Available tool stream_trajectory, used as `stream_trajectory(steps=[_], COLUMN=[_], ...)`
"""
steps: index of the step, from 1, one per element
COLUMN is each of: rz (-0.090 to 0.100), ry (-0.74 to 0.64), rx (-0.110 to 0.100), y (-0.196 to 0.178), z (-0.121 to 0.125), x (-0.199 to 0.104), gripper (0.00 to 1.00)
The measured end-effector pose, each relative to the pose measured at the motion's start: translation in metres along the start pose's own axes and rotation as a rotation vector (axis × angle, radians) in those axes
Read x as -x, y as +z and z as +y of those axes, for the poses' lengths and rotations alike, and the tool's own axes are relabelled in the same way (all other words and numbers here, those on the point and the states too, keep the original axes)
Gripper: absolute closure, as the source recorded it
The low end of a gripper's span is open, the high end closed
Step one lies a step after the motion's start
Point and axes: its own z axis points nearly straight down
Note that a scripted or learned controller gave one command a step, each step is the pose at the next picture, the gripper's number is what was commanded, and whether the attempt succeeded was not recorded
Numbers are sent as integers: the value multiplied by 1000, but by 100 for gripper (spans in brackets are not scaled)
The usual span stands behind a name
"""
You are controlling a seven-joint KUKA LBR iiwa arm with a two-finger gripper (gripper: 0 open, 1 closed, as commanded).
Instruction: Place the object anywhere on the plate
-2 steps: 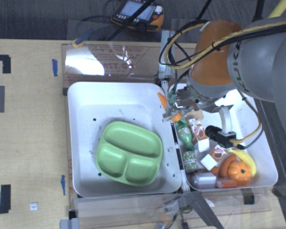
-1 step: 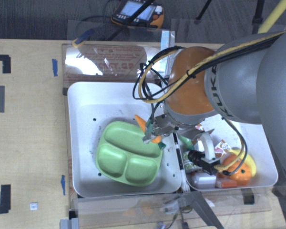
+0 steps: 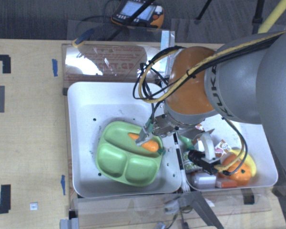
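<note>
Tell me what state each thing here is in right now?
Pincer: over the plate's right side, closed on the carrot.
Carrot: gripped, low over the plate.
Green plate: lying flat in the left bin.
Right bin: cluttered with several objects.

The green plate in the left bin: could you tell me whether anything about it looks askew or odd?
The green plate lies turned at a slant to the left bin walls. An orange object sits at its right edge beneath the gripper. Otherwise nothing stands out.

Grey arm [image 3: 257, 75], orange band [image 3: 190, 82], black-yellow cables [image 3: 150, 80]
</note>
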Motion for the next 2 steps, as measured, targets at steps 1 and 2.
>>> stream_trajectory(steps=[1,2], rz=[0,-1], ry=[-166,-147], rx=[1,3], y=[68,33], z=[-1,-18], x=[-37,3], gripper=[0,0])
